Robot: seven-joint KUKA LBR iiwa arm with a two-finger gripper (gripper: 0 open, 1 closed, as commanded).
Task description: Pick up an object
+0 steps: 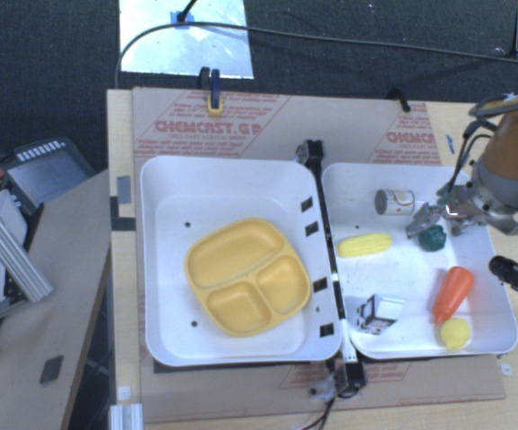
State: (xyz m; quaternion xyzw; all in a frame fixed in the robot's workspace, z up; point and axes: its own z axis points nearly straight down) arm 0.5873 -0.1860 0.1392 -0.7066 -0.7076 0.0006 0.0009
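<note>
Camera view: the nearest candidate for pickup is a small dark green object on the floor of the right bin, in its upper right area. It is compact, with no clear long axis that I can make out. My claw sits directly over it, reaching in from the right, with the metal tip touching or just above the green object's upper left edge; I cannot tell which. I cannot tell the state of my claw from this angle, and nothing is visibly held in it.

Other items in the right bin:
- A small can on its side, just left of my claw.
- A yellow corn cob, long axis left to right, below the can.
- An orange carrot, tilted, below my claw.
- A yellow lemon, touching the carrot's lower end.
- A small black-and-white box, near the front wall.

The left bin holds a yellow divided plate.
</note>
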